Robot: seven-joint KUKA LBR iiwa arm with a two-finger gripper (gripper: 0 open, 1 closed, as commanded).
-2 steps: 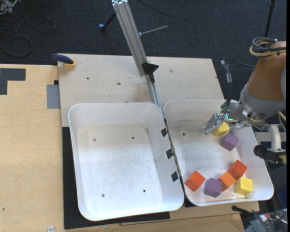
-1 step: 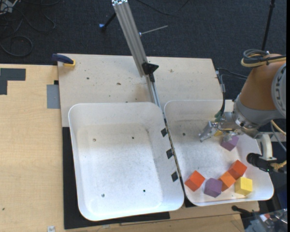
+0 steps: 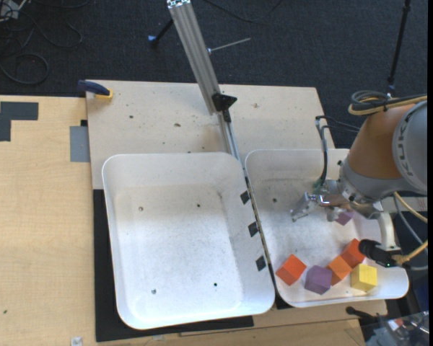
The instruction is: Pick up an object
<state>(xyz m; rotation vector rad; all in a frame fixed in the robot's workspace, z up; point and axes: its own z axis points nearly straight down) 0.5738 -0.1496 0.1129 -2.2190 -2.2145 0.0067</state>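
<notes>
Camera view: end effector (image 3: 301, 209) hovers with fingers apart, gripping nothing; purple cube (image 3: 318, 279) lies near, toward the right bin's (image 3: 274, 166) front.

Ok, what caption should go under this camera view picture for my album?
Robot arm's end effector hovers over the right bin, near orange, purple and yellow blocks.

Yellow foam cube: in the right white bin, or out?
In: the yellow foam cube rests inside the right white bin, near its front rim.

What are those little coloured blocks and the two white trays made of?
The blocks, like the orange cube, look like matte foam or painted wood: flat colour, no shine. The right tray and left tray look like thin moulded plastic, with rounded rims.
</notes>
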